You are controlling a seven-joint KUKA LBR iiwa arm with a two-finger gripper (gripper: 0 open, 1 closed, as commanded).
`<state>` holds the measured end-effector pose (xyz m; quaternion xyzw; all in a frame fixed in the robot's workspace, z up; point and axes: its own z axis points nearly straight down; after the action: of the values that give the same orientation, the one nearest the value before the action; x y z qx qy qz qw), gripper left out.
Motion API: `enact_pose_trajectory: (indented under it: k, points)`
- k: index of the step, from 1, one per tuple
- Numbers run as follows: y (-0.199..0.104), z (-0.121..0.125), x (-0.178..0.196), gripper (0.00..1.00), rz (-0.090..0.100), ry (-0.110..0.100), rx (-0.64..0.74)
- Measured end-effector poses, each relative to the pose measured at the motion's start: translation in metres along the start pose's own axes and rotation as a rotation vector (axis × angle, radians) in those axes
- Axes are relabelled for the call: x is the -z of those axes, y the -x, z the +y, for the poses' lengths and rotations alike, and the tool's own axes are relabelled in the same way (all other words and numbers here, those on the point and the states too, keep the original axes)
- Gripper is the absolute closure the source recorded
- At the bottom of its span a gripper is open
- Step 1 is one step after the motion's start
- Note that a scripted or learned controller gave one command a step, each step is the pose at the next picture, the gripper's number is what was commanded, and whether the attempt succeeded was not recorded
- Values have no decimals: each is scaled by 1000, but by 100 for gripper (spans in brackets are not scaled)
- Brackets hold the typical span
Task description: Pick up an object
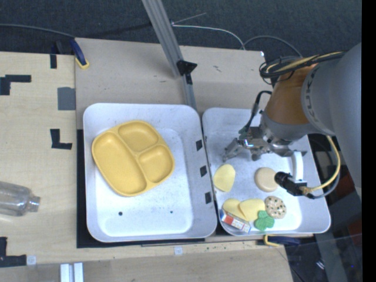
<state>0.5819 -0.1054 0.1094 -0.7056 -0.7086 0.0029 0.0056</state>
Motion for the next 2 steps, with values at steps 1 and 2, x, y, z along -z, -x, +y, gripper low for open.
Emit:
enact_pose_trajectory:
  k: [1,2]
  points:
    - [4,-65,-20,0,-5,15,-8]
    - [-9,-61,33,0,-3,15,-1]
